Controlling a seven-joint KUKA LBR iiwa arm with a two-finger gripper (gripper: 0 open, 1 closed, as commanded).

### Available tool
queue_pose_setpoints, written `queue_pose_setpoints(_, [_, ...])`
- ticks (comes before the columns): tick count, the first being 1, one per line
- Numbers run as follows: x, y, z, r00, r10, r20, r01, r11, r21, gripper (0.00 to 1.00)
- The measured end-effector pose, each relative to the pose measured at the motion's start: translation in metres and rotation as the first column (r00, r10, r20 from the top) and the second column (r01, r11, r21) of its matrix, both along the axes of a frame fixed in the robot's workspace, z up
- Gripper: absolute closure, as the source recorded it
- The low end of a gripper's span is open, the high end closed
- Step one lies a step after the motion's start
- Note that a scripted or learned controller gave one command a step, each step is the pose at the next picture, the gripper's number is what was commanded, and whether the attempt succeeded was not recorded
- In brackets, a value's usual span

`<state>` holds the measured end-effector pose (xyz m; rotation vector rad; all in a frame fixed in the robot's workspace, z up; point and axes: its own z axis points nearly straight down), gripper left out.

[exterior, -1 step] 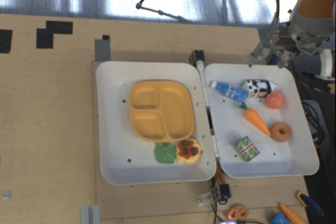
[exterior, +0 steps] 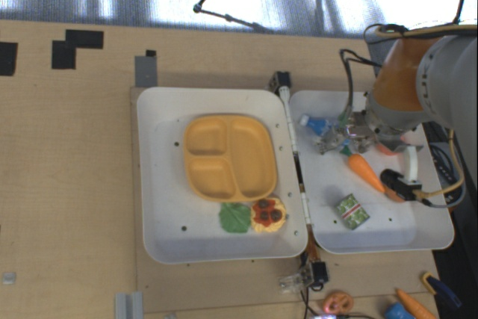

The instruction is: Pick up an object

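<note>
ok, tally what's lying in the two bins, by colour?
Orange/yellow: 2 — yellow three-compartment plastic tray, orange toy carrot
Green: 2 — green leafy toy, small green printed carton
Red-topped: 1 — toy pizza slice
Blue: 1 — blue-and-white piece
Total: 6

The grey arm with its orange band [exterior: 399, 75] reached in from the right (wrist bent downward), its metal two-finger hand [exterior: 337, 137] low.

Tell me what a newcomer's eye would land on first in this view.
The yellow divided plate in the middle of the left bin stands out most, with a green leaf toy and a small pizza toy just below it. In the right bin, the claw hangs low beside an orange carrot.
</note>
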<state>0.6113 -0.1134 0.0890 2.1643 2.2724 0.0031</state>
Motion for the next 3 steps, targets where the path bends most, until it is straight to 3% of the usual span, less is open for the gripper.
queue_pose_setpoints(1, [-0.037, -0.014, -0.002, 0.955, 0.298, 0.003, -0.298, 0.955, -0.004, 0.0])
queue_pose_setpoints(2, [-0.035, -0.013, 0.009, 0.955, 0.298, 0.009, -0.298, 0.955, -0.006, 1.0])
queue_pose_setpoints(3, [-0.044, 0.034, 0.192, 0.971, 0.24, 0.003, -0.24, 0.971, -0.002, 1.0])
